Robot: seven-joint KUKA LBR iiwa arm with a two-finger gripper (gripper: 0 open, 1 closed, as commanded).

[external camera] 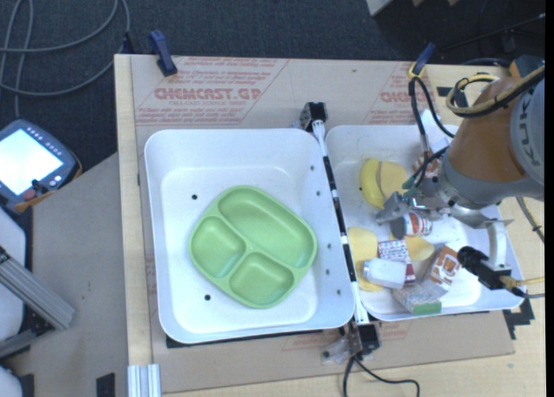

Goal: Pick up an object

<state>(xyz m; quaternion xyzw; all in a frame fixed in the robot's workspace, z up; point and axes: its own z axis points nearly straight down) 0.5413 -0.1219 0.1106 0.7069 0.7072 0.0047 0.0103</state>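
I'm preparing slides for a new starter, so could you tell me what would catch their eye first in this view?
The green divided plate stands out first, lying alone in the left white bin. Next comes the grey and orange arm reaching in from the right, its hand low over the right bin. There a clutter of small items, including a yellow object, sits crowded together.

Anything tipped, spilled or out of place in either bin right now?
Nothing spilled. The green tray lies flat but turned askew in the left bin. The right bin holds a jumbled pile, including a yellow item, under the gripper.
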